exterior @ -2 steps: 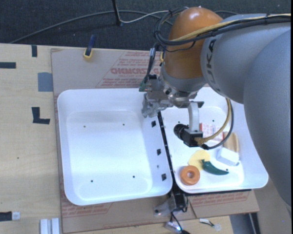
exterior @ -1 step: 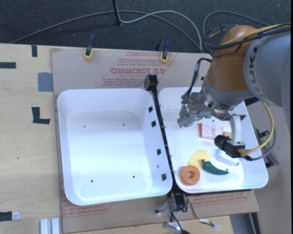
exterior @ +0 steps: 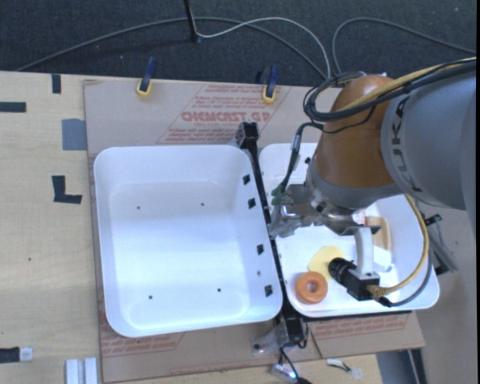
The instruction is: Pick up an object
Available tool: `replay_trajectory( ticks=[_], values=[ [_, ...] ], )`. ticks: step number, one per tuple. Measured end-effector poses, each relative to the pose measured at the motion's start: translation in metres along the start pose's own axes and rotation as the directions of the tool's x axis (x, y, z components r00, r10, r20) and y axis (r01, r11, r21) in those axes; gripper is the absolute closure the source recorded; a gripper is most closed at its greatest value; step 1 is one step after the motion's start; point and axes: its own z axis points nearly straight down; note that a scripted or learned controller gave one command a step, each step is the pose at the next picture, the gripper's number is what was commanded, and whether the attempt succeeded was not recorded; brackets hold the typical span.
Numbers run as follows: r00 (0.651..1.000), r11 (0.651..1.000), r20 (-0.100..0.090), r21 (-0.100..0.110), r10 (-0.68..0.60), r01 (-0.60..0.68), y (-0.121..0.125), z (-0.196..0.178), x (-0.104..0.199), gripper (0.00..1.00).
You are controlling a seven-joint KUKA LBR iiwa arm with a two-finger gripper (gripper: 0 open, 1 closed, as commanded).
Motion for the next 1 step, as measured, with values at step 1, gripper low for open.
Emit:
replay_trajectory(
  ticks=[1],
  values=[
    [1.000,1.000,0.001,-0.002,-0.002,0.002,0.0072,-0.0192,0.0664,1.00]
  ],
)
